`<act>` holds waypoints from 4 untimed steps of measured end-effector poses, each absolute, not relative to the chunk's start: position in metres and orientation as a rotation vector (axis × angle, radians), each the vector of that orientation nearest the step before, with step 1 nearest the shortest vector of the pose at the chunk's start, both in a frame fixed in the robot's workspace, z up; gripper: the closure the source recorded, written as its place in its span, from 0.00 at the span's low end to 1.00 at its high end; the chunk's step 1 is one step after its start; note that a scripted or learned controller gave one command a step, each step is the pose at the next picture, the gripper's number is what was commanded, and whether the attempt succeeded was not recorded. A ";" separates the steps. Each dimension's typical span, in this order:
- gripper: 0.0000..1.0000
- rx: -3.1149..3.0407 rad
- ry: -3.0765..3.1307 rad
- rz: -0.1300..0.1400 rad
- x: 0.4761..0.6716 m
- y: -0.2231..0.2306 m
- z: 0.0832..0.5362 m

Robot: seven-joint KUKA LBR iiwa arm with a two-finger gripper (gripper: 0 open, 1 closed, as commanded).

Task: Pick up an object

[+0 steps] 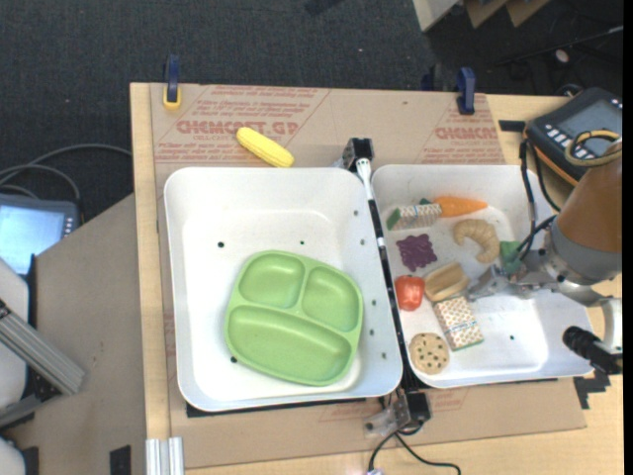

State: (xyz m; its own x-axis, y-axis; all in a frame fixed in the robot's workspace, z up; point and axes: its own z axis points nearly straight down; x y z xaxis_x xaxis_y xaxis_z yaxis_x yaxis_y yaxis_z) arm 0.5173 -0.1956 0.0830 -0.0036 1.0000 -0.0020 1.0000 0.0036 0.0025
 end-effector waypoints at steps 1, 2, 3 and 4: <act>0.00 2.214 2.221 0.003 0.565 -0.192 0.085; 0.00 2.211 2.226 0.006 0.626 -0.157 0.085; 1.00 2.215 2.222 0.001 0.624 -0.160 0.096; 1.00 2.204 2.225 0.017 0.671 -0.082 0.192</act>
State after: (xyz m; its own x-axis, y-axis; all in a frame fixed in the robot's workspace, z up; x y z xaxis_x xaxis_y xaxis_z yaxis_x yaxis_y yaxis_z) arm 0.6711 -0.0818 0.1923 -0.0096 1.0000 0.0007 0.9998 0.0096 0.0149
